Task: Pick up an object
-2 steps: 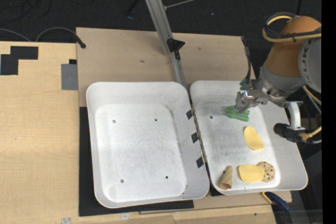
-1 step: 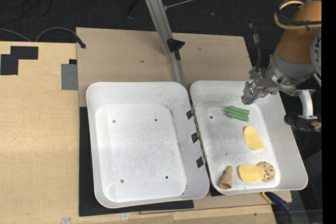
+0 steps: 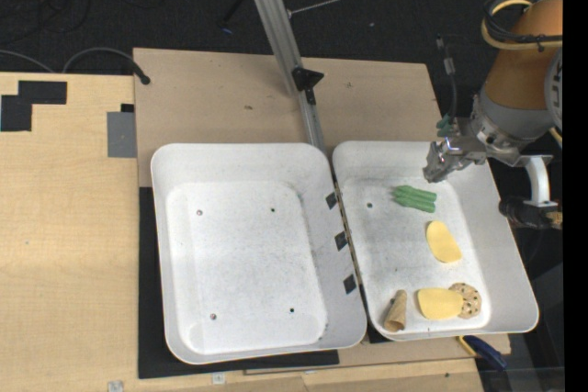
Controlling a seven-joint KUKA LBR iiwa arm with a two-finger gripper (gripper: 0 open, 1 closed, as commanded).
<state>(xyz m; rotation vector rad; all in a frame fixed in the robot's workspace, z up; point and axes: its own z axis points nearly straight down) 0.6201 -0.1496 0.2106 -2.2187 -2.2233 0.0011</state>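
Objects in right bin (image 3: 514,289): two yellow, one green, cookie, cone.

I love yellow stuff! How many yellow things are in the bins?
2, both in the right bin. One yellow piece lies mid-bin, below the green thing. The other yellow piece sits near the front edge, touching a cookie.
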